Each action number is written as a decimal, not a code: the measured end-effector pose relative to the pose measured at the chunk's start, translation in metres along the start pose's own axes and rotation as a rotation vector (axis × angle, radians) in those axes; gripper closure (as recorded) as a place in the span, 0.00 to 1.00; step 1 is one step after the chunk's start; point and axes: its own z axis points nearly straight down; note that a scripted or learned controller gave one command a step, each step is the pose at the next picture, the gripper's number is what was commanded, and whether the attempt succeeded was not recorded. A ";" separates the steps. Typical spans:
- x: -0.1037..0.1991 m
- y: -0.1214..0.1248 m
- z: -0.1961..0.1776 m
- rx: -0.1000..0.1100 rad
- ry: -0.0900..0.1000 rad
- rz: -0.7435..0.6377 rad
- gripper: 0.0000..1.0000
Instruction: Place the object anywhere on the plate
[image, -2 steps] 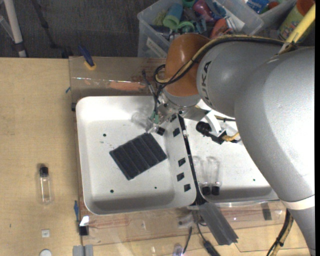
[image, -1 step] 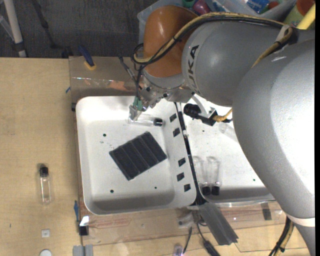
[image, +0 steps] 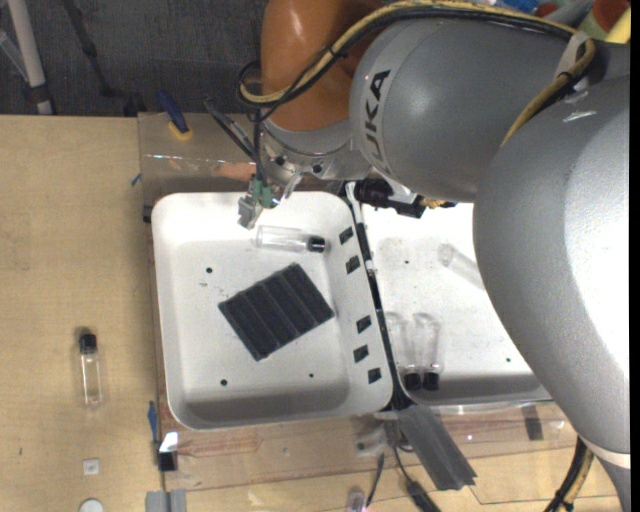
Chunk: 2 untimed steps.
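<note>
Vial (image: 288, 240), clear with a black cap, lies on its side in the left bin (image: 180, 300), near that bin's far wall, at about 12 o'clock from the plate (image: 276, 311). Its cap points toward 3 o'clock. It rests on the white floor, apart from the plate and not on it.

The plate is a dark, ribbed rectangle lying flat near the middle of the left bin, turned at a slant so its corners point roughly to 12, 3, 6 and 9 o'clock.

The gripper (image: 252, 212) hangs just at 10 o'clock from the vial, its tip low by the bin's far wall, beside the vial's clear end. Whether it touches the vial cannot be told, and the vial is not seen between its fingers. The fingers are too small and blurred to tell whether they are parted or closed.

The arm (image: 450, 100) sweeps in from 3 o'clock, its grey bulk covering much of the right bin (image: 480, 370).

Two more vials (image: 420, 352) lie side by side in the right bin at its near edge, caps toward 6 o'clock. Another vial (image: 90, 368) lies on the bench (image: 70, 220) well to 9 o'clock of the left bin, cap toward 12 o'clock.
</note>
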 end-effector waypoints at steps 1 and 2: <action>0.006 0.011 -0.008 0.000 0.000 -0.041 1.00; 0.005 0.012 -0.020 -0.004 -0.004 -0.040 1.00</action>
